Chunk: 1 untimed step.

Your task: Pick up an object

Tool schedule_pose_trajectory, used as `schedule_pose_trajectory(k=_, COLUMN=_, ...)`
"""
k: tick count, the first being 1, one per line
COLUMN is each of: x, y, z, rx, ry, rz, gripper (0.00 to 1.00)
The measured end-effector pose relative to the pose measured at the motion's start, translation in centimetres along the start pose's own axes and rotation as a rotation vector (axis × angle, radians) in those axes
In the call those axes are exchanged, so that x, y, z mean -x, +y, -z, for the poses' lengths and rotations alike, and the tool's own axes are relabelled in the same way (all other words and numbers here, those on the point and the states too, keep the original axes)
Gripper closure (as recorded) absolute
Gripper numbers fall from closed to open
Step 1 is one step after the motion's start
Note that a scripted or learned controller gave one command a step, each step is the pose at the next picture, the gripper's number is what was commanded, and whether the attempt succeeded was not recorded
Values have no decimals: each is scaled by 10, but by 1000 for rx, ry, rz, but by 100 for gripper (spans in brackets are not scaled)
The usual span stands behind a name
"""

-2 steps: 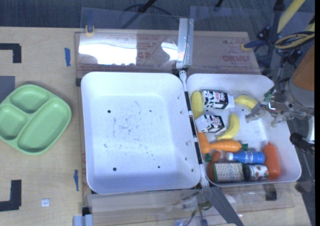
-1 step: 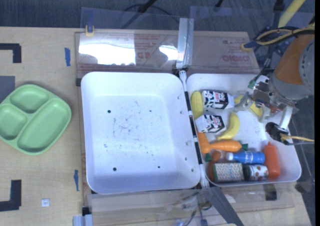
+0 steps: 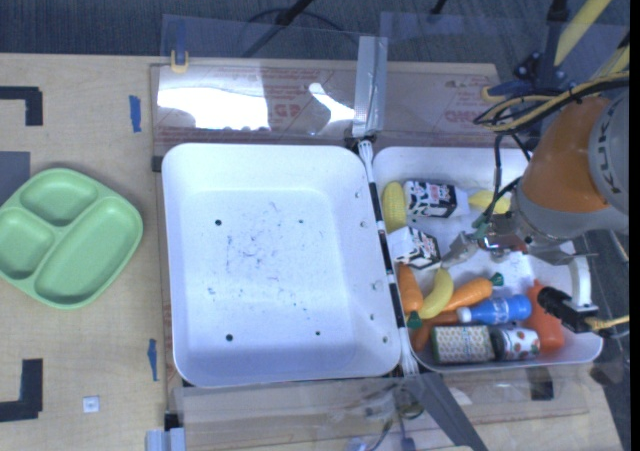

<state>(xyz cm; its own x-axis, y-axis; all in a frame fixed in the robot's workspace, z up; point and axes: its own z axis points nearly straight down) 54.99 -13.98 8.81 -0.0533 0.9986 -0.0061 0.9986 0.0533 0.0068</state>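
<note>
At the far left of the frame a green divided plate (image 3: 68, 236) rests on the wooden bench, well apart from the work. Next comes the left bin (image 3: 190, 269), its floor bare apart from faint scuffs. Right of the divider, the right bin (image 3: 590, 347) holds all the clutter: an ear of corn (image 3: 394, 204) near its upper left corner, a black-and-white carton (image 3: 432, 198) just beside that, a second small carton (image 3: 420, 249) below, then a banana (image 3: 437, 294) and a carrot (image 3: 470, 292) lying side by side, a blue-capped bottle (image 3: 497, 311) and a can (image 3: 464, 343) along the lower wall.

The gripper (image 3: 470, 242) hangs over the middle of this bin, reaching in from the right, its fingers slightly parted with nothing between them. The nearest candidates lie just below and to the left of the fingertips: the banana and carrot, both with their long axes running from lower left to upper right. A grasp would likely need the fingers to close across that diagonal, with a short drop down and left.
</note>
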Motion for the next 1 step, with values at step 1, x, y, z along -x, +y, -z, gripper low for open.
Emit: schedule_pose_trajectory(k=1, x=52, y=-65, z=-1, rx=-2, ry=4, rz=99, gripper=0)
